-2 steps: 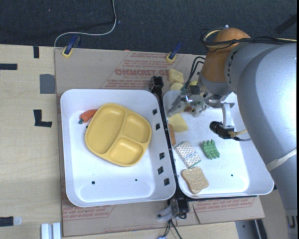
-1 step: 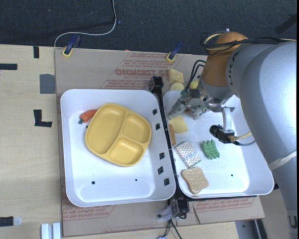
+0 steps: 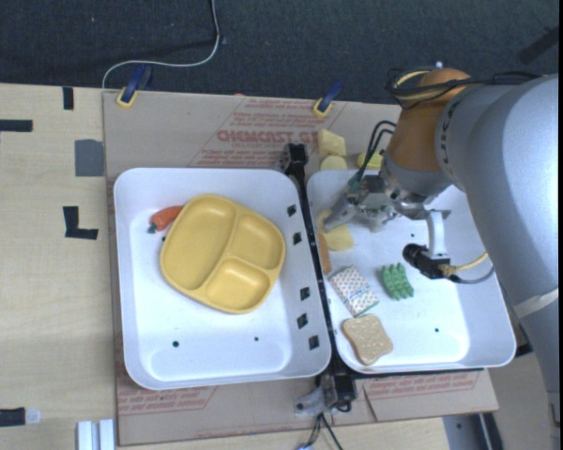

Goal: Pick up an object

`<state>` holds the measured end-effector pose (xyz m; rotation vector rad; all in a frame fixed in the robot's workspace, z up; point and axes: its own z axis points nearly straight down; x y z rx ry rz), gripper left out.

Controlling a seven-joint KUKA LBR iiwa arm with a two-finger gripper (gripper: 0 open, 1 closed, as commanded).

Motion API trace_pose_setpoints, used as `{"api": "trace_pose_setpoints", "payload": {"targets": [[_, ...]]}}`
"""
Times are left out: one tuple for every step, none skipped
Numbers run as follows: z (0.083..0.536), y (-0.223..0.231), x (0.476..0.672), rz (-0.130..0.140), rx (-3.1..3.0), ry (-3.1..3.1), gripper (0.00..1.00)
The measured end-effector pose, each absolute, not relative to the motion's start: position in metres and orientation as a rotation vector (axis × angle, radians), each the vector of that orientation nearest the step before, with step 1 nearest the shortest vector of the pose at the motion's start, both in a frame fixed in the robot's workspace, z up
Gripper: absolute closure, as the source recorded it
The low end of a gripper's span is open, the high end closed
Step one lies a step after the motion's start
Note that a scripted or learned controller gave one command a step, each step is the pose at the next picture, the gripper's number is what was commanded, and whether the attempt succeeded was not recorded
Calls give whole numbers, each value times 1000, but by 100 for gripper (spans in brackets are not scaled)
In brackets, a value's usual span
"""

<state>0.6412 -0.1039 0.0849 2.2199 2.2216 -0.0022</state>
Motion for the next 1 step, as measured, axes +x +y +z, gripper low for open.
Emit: {"api": "trace_pose_setpoints", "payload": {"targets": [[84, -100, 668, -7, 2225, 2226, 0]]}}
